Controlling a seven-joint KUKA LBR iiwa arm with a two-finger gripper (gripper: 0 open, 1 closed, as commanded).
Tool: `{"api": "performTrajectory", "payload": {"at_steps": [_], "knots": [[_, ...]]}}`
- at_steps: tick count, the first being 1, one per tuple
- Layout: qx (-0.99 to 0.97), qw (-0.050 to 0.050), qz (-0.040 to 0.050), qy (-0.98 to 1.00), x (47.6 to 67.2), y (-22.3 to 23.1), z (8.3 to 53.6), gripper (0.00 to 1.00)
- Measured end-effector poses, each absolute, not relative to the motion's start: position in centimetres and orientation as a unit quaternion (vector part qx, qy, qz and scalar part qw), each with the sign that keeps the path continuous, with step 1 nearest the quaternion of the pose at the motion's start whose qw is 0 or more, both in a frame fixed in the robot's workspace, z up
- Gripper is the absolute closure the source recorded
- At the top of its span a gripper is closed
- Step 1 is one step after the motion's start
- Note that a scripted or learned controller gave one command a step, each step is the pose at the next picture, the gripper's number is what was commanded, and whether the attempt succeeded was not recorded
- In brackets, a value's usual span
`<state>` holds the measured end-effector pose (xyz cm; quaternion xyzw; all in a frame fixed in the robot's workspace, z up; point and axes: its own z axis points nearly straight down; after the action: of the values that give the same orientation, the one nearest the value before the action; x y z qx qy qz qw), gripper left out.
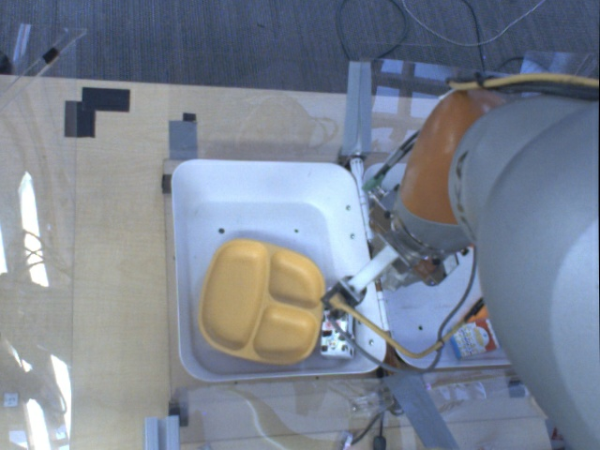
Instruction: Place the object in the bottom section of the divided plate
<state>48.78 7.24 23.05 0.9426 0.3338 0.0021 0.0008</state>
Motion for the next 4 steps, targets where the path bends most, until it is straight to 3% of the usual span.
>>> {"api": "performTrajectory", "payload": {"at_steps": [1,2,3,4], "knots": [[0.983,0.000,-0.0002,0.185,48.7,8.9,18.8,1.00],[0.983,0.000,-0.0001,0.185,48.7,8.9,18.8,0.00],[0.928,0.001,0.0042,0.373,48.8,9.1,31.4,0.00],[0.968,-0.001,-0.0008,0.250,48.6,10.3,18.3,0.00]]}}
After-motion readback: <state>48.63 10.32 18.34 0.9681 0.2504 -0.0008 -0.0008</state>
